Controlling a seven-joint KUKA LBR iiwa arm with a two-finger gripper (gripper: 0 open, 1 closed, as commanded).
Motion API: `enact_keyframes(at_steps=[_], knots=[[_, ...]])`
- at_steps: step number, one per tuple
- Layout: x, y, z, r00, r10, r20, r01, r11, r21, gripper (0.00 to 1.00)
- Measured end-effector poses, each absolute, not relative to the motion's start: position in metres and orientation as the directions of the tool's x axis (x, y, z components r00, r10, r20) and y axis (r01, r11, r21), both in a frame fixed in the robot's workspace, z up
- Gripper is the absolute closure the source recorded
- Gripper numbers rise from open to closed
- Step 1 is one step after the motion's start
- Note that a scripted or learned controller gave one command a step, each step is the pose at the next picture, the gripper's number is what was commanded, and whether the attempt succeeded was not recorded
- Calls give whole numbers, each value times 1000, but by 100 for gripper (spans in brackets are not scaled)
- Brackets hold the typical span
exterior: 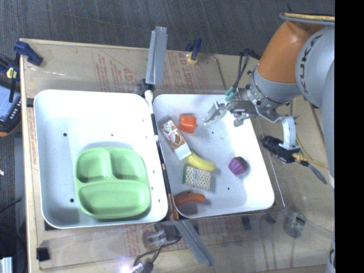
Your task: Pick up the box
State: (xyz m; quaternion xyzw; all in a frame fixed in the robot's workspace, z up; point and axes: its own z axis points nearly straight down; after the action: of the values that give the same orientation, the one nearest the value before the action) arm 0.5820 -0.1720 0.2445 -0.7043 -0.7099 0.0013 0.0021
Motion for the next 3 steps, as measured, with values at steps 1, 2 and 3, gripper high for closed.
enact_keyframes(at_steps=[1, 2, 3], knots=[[551, -174, 148, -202, 979, 2, 979, 202, -4, 0], [499, -151, 93, -297, 955, 0, 955, 297, 0, 0], [499, -151, 102, -303, 953, 0, 953, 303, -2, 100]])
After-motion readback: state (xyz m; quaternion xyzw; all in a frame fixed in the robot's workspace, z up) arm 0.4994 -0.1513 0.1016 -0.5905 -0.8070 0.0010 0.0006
